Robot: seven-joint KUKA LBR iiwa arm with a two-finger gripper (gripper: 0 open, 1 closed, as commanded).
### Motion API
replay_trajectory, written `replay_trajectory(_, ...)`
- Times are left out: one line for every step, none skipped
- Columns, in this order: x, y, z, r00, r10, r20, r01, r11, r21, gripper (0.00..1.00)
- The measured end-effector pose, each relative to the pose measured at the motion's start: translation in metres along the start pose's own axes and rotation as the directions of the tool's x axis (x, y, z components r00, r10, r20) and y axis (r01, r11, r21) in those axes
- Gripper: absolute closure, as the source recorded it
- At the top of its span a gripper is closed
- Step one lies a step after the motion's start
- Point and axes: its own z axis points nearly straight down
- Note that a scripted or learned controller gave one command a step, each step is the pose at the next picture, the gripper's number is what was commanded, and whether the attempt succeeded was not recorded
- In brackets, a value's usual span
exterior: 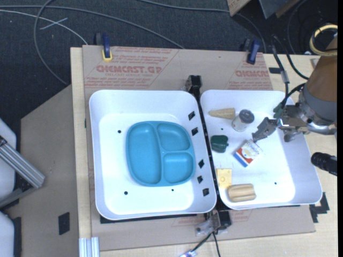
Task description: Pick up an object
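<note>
Right of centre in the frame, your gripper (pixel 266 128) hangs over the right bin (pixel 300 167), its dark fingers reaching left from the grey wrist; whether they are spread or closed you cannot tell at this slant, and nothing shows between them. Just below and left of the tips lies a small red, white and blue packet (pixel 247 153), apart from the fingers as far as you can see.

Up near the bin's top edge you have a tan cone (pixel 222 113) and, just beside it, a small jar (pixel 243 119) with a grey lid. A dark green piece (pixel 218 142) sits close to the left wall, by the divider between the bins. Down toward the lower edge, a yellow block (pixel 224 176) lies hard by the left wall, with a tan loaf (pixel 241 192) just beneath it, near the front rim.

You get the most open floor in the right half of that bin, bare white from the packet out to the right rim.

Left of the divider, the left bin (pixel 104 159) carries a blue tray (pixel 161 152) with three compartments, lying near the middle with white floor showing all round it.
</note>
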Motion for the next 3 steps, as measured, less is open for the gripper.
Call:
replay_trajectory(0.003,0.003,0.043,1.0,0.0,0.0,0.0,1.0,0.001,0.0)
replay_trajectory(-0.007,0.004,0.097,1.0,0.001,0.0,-0.001,1.0,0.002,0.0)
replay_trajectory(-0.007,0.006,0.082,1.0,0.001,0.001,-0.001,1.0,-0.006,1.0)
